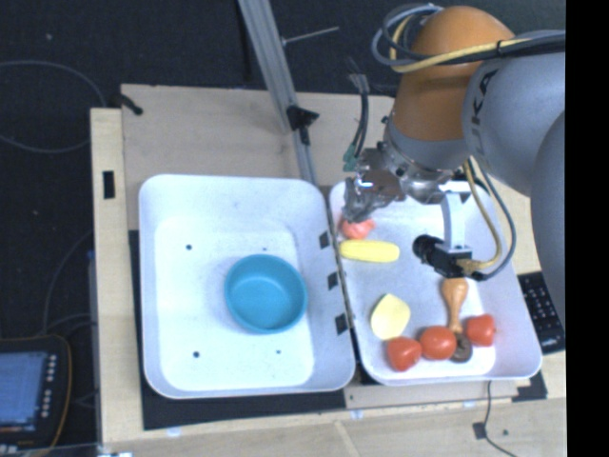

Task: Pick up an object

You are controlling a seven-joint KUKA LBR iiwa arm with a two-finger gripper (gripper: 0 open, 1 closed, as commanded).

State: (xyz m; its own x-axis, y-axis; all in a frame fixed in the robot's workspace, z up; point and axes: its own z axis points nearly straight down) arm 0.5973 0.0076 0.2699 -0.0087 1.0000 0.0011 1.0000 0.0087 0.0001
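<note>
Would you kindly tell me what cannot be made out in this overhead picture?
- Pincer: too small and blurred in the camera view to tell its finger state.
- Pink object: partly covered by the pincer, so its shape and any grasp are unclear.
- Dark item among the red pieces: mostly hidden by them.
- Right bin: far corner hidden by the arm.

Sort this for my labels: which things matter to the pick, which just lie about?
In the pick:
gripper
pink piece, just under it

Lying about:
banana
blue bowl
yellow piece
tomatoes
wooden pin
</note>
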